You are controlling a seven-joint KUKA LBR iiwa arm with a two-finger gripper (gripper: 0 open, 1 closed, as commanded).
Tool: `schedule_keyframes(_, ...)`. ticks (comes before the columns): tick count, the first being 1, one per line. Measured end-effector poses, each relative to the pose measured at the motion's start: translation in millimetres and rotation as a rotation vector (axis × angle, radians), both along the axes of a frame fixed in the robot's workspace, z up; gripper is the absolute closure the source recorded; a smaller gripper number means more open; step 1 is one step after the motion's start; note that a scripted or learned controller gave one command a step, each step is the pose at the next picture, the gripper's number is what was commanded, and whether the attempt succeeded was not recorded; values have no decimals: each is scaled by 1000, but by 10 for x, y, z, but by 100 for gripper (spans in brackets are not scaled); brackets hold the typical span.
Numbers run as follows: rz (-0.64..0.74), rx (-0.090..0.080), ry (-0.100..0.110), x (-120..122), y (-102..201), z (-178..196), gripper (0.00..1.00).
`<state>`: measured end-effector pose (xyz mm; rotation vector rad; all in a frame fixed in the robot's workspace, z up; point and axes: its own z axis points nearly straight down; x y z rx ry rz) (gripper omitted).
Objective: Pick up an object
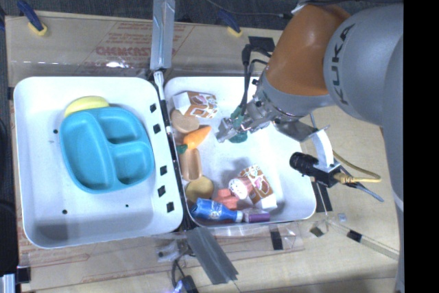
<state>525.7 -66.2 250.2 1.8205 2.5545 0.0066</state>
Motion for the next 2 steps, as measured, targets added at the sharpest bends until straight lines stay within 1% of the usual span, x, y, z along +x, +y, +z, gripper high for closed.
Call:
schedule_keyframes(1, -1, -1, 7, -13, -7, -31, 0)
schedule_keyframes(2, 112, 0, 18, 161, -794, -1145, 0)
